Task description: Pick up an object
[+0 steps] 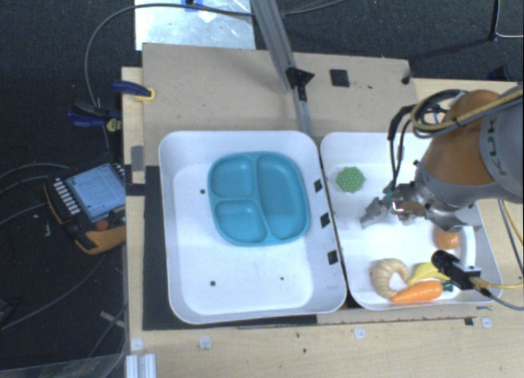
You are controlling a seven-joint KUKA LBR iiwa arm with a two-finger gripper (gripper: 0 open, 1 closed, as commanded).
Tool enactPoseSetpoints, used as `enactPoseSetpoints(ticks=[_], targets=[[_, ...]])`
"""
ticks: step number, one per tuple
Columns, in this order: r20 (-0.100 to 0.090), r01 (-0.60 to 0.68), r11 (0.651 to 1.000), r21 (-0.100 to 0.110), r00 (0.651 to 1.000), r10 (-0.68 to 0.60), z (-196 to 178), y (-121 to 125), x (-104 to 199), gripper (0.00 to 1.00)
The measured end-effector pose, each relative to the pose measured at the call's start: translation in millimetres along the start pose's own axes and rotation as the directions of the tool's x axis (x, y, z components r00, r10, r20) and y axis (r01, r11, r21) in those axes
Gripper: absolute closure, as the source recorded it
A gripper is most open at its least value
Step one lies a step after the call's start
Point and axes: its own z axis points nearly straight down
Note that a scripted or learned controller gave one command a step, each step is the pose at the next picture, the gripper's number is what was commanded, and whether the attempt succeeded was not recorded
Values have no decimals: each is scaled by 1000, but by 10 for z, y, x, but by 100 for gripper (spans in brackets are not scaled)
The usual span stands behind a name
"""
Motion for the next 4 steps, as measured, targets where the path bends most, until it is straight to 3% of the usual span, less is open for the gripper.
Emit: enactPoseSetpoints(ticks=[1,3,4], targets=[[1,0,1000,-6,1000,0,-132,16,-4,100],[3,2,1000,-11,1000,-2,-1288,93,-199,100],[1,3,1000,-6,1000,-3,-1358,103,-199,100]])
